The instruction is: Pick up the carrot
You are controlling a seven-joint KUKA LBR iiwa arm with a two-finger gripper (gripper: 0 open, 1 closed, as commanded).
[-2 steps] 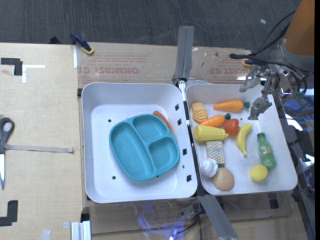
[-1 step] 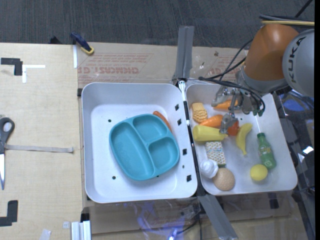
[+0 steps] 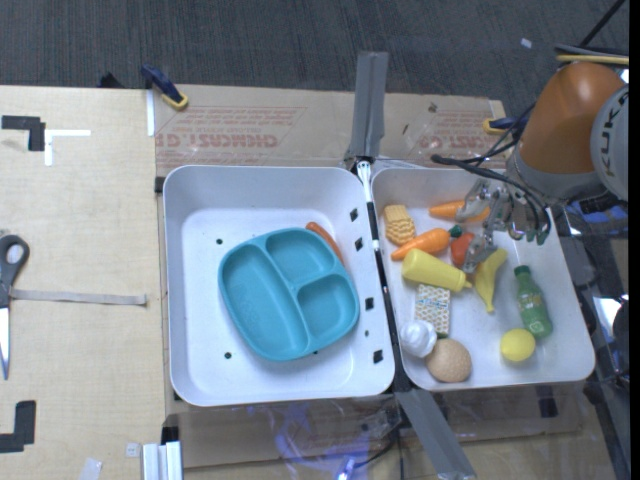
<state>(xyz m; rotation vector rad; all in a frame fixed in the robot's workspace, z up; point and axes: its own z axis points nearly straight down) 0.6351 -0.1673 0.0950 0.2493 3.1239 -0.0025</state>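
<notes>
At the near edge of your right bin (image 3: 575, 368) sit a brown bun-like ball (image 3: 449, 361), a white bottle (image 3: 419, 339) and a yellow lemon (image 3: 517, 345). Farther in, you have a checkered cracker (image 3: 433, 307), a green bottle (image 3: 532, 302), a banana (image 3: 488, 276), a yellow wedge-shaped piece (image 3: 433, 269), a red item (image 3: 461, 249) and a waffle (image 3: 399, 224).

The carrot (image 3: 422, 243) lies in that bin's far-left part, touching the yellow piece. Its long axis runs slantwise, the thick end with green top toward the right, the tip toward the bin divider. A second orange piece (image 3: 447, 209) lies by the far wall.

Your left bin (image 3: 190, 368) holds a blue divided tray (image 3: 288, 294), with an orange thing (image 3: 323, 236) beside its far rim.

The pincer (image 3: 492, 230) hangs just right of the carrot; whether it's apart or together, you can't tell. Open room lies along the right bin's near-right floor.
</notes>
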